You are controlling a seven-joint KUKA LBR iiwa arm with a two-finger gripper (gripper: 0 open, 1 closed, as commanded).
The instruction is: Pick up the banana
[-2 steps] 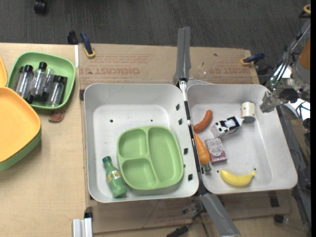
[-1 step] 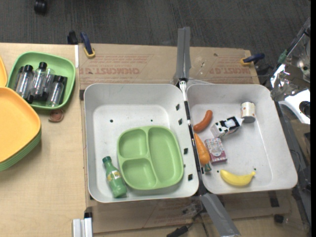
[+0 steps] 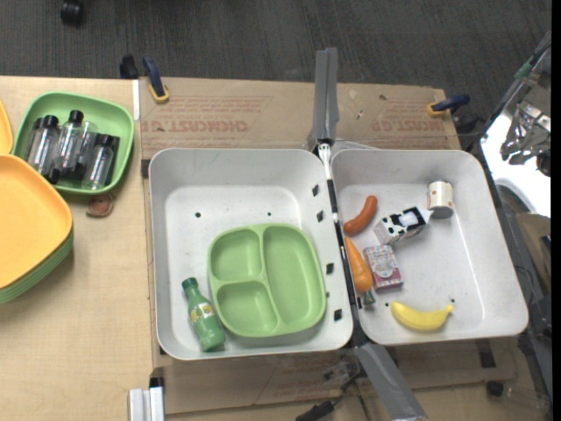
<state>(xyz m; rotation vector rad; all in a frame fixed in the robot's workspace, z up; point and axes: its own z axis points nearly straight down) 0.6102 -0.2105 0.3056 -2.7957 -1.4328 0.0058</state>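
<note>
The yellow banana lies flat near the front edge of the right bin, its curve opening upward. What looks like my gripper shows as a dark metal shape at the right edge, beyond the bin's far right corner. It is well away from the banana and above nothing in the bin.
In the right bin lie an orange carrot, a red sausage, a pink packet, a black-and-white toy and a small can. The left bin holds a green divided tray and a green bottle.
</note>
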